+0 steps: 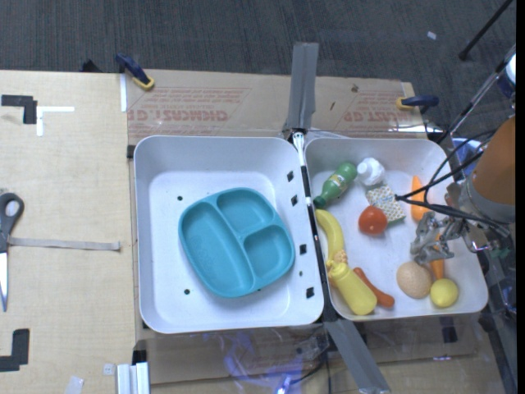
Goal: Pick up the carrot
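Camera view: looks down at a slant on the bench (66,203) and its two white bins.
Left bin (148,220): holds a blue plate (238,240) with three compartments, lying flat near the middle.
Right bin (369,140): touches the left bin along their shared wall and holds all the small things.
Arm (496,171): comes in from the right, over the right bin's far-right edge, with dark cables across it.
Gripper (431,245): sits low over the right part of the right bin, above the egg and lemon; whether it is parted or closed cannot be told.
Banana (330,230): lies along the bin's left wall.
Yellow bottle (353,290): just below the banana, touching it.
Green bottle (336,183): tilted, above the banana.
Carrot (418,199): an orange length by the right wall, just above the gripper; an orange bit also shows just under the gripper, and whether both are one thing cannot be told.
Sponge (385,202): between green bottle and carrot.
Egg (413,280): near the front wall, beside the lemon (444,292).
Tomato (372,220): just below the sponge.
Red-orange stick (376,288): against the yellow bottle.
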Tool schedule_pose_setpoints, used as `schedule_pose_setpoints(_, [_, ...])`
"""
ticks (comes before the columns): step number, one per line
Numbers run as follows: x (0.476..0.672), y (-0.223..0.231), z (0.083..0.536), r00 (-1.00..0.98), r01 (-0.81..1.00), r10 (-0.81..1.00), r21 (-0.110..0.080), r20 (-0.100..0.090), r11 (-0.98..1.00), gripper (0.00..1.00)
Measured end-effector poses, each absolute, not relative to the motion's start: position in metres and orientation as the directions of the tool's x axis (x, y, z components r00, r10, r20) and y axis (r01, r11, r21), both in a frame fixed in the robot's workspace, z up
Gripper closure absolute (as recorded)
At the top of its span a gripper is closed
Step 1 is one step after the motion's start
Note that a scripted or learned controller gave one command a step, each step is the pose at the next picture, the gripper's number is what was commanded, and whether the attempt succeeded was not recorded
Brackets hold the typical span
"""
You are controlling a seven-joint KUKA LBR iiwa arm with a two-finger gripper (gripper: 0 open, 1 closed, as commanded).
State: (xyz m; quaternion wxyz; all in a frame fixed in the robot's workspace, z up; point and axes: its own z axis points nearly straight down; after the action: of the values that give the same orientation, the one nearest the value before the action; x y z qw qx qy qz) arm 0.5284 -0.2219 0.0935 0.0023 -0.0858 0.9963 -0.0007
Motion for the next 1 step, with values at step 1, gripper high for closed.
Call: schedule_pose_setpoints(1, [0.5285, -0.2217, 0.0935, -0.985, -0.172, -0.172, -0.002, -0.005, 0.985, 0.0])
